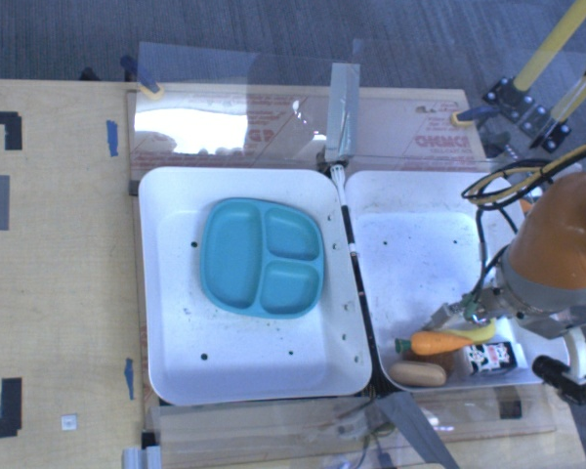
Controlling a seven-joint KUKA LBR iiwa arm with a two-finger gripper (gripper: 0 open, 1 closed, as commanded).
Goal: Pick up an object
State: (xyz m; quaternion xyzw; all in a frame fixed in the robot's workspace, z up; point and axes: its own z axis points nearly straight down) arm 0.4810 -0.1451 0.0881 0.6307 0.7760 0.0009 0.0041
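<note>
Two white bins sit side by side on the counter. Near the blue plate point(263, 259), the arm's jaws hover over a carrot point(441, 343); open or shut, I cannot tell.

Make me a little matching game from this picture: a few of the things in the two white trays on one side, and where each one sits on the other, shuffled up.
Things:
1. blue divided plate
2. carrot
3. brown bread roll
4. small black-and-white carton

Places:
A. near edge of the right bin, just in front of the carrot
B. middle of the left bin
C. right bin, just right of the carrot, under the arm
D. right bin, lying just below the gripper

Pairs: 1-B, 2-D, 3-A, 4-C
</note>
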